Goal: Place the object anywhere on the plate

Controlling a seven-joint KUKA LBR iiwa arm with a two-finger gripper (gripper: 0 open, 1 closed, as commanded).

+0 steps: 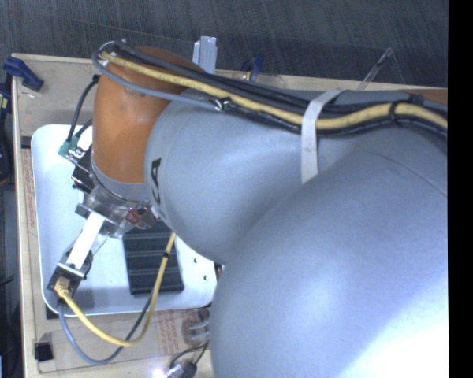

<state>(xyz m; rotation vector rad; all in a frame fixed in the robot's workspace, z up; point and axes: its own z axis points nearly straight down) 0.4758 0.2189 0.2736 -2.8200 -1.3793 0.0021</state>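
The grey arm (315,235) with its orange band (126,132) reaches across from the right and covers most of the bench. Its wrist hangs low over the left white bin (47,179). Below the wrist, the gripper (152,262) appears as a black ribbed block just above the bin floor near the front rim. A white bracket (87,242) with a black end piece slants down to the left beside it. The arm hides whatever lies under and to the right of the wrist.
A yellow cable (102,329) loops from the bracket's end over the bin's front rim. Black and yellow cables (260,105) run along the top of the arm. The wooden bench edge (24,211) frames the bin on the left, with blue clamps (20,71) at the back left corner.
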